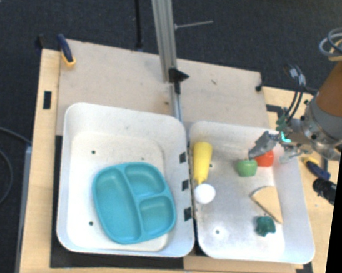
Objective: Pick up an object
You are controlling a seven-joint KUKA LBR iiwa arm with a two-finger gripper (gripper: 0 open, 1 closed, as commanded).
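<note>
I start at the front of the right bin (298,242). A small dark green thing (265,225) sits nearest to me. Just behind it lies a tan wedge (269,202), with its point toward the middle of the bin. Off to the left, by the wall between the bins, a white ball (204,193) touches the end of a yellow bottle (201,160). The bottle lies long-ways, pointing from front to back.

Farther back is a green ball (247,168), and just beside it, up and to the right, a small red thing (265,158). My hand (263,146) is right over the red thing. The red thing peeks out just below the hand's tip, so it lies straight under the hand, a tiny bit toward the front. The green ball is next nearest, down and to the left.

I think the red thing is the one to pick, with a short drop down. I cannot tell if the hand is apart or together, or if it grips anything.

The left bin (78,120) holds a blue tray (133,202), well away from my hand on the worktop (119,78).
</note>
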